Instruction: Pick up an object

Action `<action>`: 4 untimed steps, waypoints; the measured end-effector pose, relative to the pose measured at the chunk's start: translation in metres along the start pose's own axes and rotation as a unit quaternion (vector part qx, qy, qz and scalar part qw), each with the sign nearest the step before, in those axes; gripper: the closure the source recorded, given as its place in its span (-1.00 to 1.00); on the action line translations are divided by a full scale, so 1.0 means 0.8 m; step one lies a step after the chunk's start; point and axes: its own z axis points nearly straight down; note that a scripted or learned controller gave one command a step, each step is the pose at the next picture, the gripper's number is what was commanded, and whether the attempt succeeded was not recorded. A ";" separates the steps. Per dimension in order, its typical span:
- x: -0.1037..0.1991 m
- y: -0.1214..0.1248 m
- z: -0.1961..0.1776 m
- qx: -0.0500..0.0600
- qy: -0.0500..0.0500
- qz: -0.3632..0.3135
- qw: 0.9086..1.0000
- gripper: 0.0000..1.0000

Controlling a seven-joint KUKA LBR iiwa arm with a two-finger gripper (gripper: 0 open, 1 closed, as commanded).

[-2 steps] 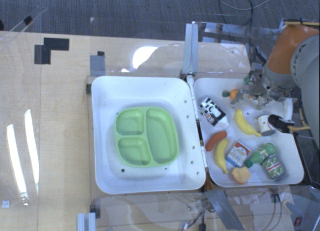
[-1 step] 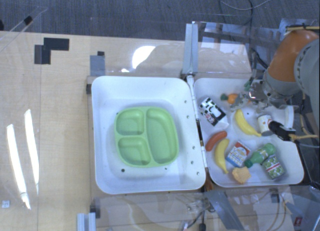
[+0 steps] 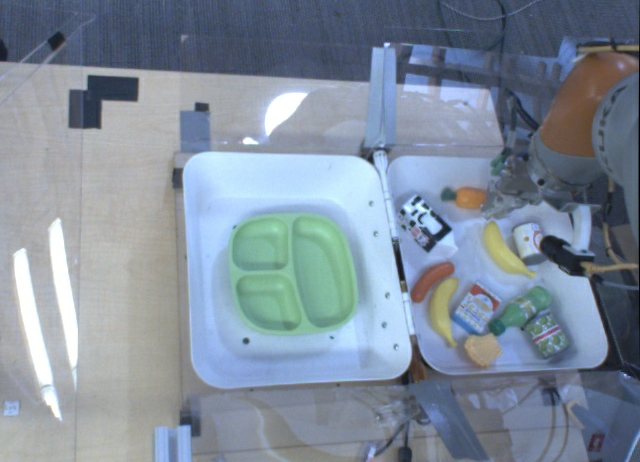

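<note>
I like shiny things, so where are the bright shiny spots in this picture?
In the camera view, two long white streaks of glare lie on the wooden bench at far left; another bright patch shines just above the left bin; the green plate shows soft sheen, no harsh glare.

The right bin (image 3: 590,345) holds many small toys. A little orange carrot (image 3: 466,195) lies at the far side. A black and white carton (image 3: 424,223) lies near the bin's left wall. Two yellow bananas — one (image 3: 503,249) in the middle, one (image 3: 442,310) nearer — lie flat. A red sausage (image 3: 431,279) sits just beside the near banana. A green bottle (image 3: 521,310) lies tilted.
</note>
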 end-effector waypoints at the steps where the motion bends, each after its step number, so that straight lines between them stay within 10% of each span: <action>1: 0.000 0.000 0.000 0.000 0.000 0.000 1.000 -1.00; 3: -0.016 -0.029 0.016 0.004 0.000 -0.002 1.000 -1.00; 4: -0.014 -0.025 -0.001 0.000 0.000 -0.003 1.000 1.00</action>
